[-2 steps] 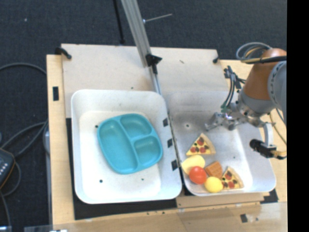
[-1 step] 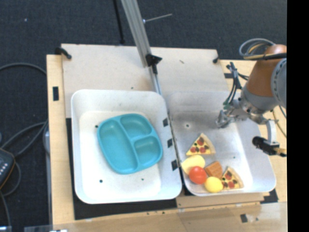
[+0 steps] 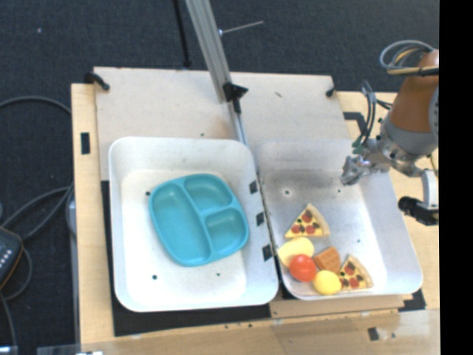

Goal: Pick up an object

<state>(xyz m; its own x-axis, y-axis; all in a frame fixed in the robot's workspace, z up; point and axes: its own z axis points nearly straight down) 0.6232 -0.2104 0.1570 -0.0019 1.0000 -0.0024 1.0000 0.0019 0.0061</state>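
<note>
Plastic toy food, the flat pizza wedge (image 3: 307,222) lying apart mid-way in the right white bin (image 3: 392,220), looks light, stiff and slick, best pinched across its edges; the tool (image 3: 352,170), state untellable, hovers near the bin's far side.

Both white bins (image 3: 126,198) look like smooth moulded plastic with a faint sheen and a few dark specks. The turquoise divided tray (image 3: 198,217) is plastic too, evenly coloured and softly glossy. The worktop (image 3: 170,102) appears as pale, matt wood or board. A slanted rail (image 3: 208,35) has the dull grey of brushed metal. The toy pizza slices (image 3: 308,222), tomato (image 3: 301,267) and lemon (image 3: 326,282) look like shiny plastic. The floor (image 3: 74,21) is dark, rough carpet.
</note>
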